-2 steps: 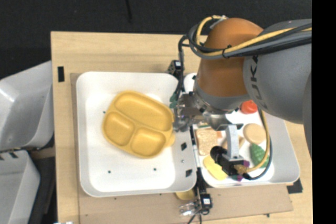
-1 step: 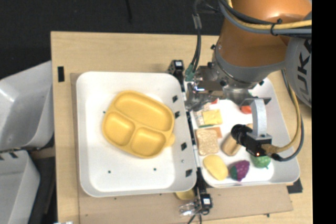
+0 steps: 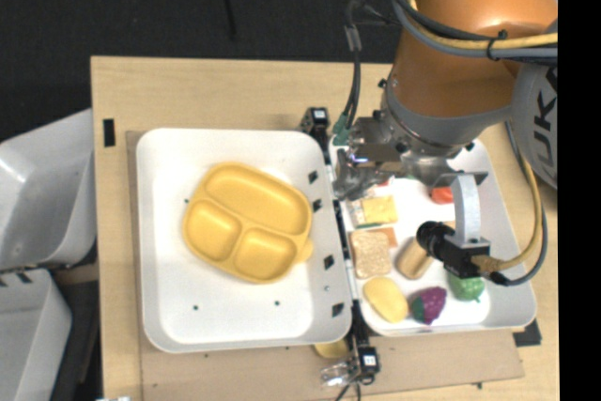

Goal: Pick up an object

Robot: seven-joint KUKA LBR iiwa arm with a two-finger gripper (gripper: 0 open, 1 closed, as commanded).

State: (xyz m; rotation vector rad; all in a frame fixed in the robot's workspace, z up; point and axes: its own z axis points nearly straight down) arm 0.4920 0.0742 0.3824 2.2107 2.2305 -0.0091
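The gripper (image 3: 362, 172) hangs low over the upper left of the right bin (image 3: 502, 202); whether it is apart or together I cannot tell, and nothing shows held, so the pick looks undone. Below it lie a cracker (image 3: 377, 210), toast (image 3: 372, 250), a lemon (image 3: 385, 298), grapes (image 3: 430, 303) (and more). The left bin (image 3: 164, 315) holds a yellow tray (image 3: 248, 223).

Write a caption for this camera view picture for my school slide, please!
Robot arm reaches over the right bin of toy food while a yellow divided tray sits in the left bin.
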